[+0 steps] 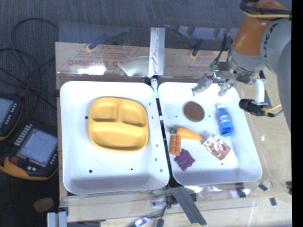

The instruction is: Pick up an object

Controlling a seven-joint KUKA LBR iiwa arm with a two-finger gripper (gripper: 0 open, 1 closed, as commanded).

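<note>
My gripper [211,85] hangs over the far edge of the right bin [246,169], its two fingers spread apart with nothing between them. Just below it lies a brown round cookie [193,111]. A blue bottle [225,119] lies to the right of the cookie. An orange carrot [188,134], an orange waffle-like piece [175,144], a purple grape bunch [184,160] and a small printed packet [217,146] lie nearer the front of the same bin.
The left bin [75,174] holds a yellow divided plate [118,123]. A metal post [156,51] stands behind the seam between the bins. Cables and a teach pendant [33,150] sit on the floor at left.
</note>
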